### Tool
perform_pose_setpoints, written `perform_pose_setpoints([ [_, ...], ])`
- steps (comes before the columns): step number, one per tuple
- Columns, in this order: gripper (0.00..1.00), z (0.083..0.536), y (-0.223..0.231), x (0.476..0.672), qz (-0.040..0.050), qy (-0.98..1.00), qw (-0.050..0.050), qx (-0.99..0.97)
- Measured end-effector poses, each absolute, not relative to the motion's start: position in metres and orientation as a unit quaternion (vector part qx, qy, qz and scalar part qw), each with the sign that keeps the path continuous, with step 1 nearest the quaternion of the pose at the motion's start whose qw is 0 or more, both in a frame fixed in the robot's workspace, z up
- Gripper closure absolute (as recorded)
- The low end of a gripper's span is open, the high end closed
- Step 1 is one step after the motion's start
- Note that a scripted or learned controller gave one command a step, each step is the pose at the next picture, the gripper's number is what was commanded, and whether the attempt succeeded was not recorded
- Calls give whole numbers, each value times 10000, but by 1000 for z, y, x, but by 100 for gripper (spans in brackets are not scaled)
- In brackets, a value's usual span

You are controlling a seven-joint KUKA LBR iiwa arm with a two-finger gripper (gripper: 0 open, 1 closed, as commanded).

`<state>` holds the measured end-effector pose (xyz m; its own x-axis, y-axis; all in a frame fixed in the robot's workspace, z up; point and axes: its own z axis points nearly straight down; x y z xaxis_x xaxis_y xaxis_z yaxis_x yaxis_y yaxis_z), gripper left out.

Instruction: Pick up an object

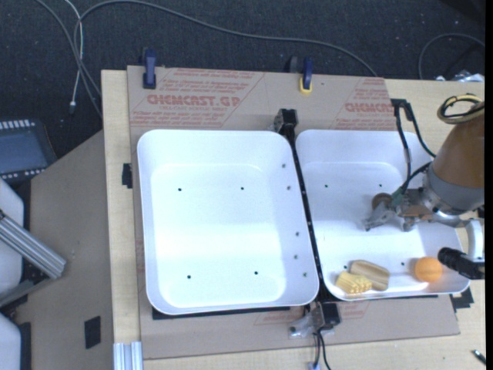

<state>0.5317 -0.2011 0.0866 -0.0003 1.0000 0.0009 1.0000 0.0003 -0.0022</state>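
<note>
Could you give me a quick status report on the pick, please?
Gripper over right bin, holding nothing visible. Orange ball, tan block, yellow corn piece along near wall. Nothing in the way.

The arm (460, 168) is showing a broad orange band over a grey wrist section. Black cables (406, 141) are looping off it, and the end effector (383, 210) is looking like dull grey metal with brownish touches.

Bins (223, 222): smooth white plastic, slight sheen. Counter (200, 95): matt brown board, printed. Gripper (383, 213): dull grey metal. Ball (428, 269): matt orange. Corn (353, 284): bumpy yellow. Floor (231, 21): rough dark carpet.
</note>
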Motion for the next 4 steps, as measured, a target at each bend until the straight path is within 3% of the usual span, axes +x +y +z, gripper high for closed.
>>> perform_pose_setpoints([
  [1, 100, 99, -202, 533, -4, -7073, -8, -7069],
  [2, 100, 150, -206, 543, -13, -7073, -24, -7069],
  [3, 100, 196, -201, 537, -12, -7073, -21, -7069],
  [4, 100, 240, -202, 544, -13, -7073, -21, -7070],
])
